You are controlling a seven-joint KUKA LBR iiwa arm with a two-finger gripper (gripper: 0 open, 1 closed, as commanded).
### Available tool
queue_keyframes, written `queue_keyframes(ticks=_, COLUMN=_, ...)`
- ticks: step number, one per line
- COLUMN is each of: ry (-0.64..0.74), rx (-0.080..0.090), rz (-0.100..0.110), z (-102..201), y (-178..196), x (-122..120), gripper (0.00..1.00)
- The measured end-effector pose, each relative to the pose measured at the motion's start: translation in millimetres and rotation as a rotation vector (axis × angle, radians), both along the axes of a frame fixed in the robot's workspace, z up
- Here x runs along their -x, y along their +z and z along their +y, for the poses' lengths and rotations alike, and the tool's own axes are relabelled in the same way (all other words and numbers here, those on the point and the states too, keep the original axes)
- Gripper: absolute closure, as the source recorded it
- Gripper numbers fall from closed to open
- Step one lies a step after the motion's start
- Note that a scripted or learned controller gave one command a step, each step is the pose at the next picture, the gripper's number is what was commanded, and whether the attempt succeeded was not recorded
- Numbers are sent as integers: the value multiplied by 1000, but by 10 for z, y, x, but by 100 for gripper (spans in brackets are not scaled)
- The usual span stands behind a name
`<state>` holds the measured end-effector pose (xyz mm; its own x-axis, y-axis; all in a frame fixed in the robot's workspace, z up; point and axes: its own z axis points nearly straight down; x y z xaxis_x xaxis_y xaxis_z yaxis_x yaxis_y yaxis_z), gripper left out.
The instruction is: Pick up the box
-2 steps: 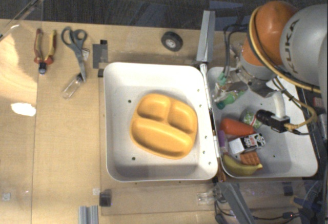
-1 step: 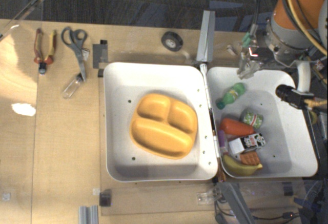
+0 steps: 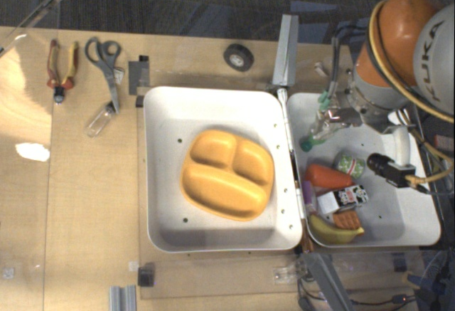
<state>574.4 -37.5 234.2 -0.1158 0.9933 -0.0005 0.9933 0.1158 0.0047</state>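
Note:
The box (image 3: 344, 198) is small, white and dark with printed pictures, and lies in the front left part of the right bin (image 3: 419, 231). It rests among other items, between a red-orange carrot-like piece (image 3: 328, 176) and a banana (image 3: 334, 230). My gripper (image 3: 314, 136) hangs over the back left corner of the same bin, well behind the box and apart from it. Nothing shows in its grasp.
A green can (image 3: 350, 164), a purple item (image 3: 308, 194) and a small orange piece (image 3: 347, 219) crowd around the box. The left bin (image 3: 163, 217) holds a large yellow bread-shaped object (image 3: 227, 173). Scissors (image 3: 108, 67), pliers (image 3: 61, 67) and a tape roll (image 3: 239, 57) lie on the bench.

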Motion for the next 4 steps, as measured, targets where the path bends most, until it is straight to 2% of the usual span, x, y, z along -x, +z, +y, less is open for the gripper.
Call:
queue_keyframes(ticks=1, ry=0, rx=0, rz=-1, z=-1, y=4, x=-1, gripper=0)
queue_keyframes(ticks=2, ry=-96, rx=0, rz=-1, z=-468, y=29, x=448, gripper=0)
queue_keyframes(ticks=3, ry=36, rx=0, rz=1, z=-530, y=-710, x=-226, gripper=0)
queue_keyframes(ticks=4, ry=65, rx=1, rz=-1, z=-545, y=-1388, x=-467, gripper=0)
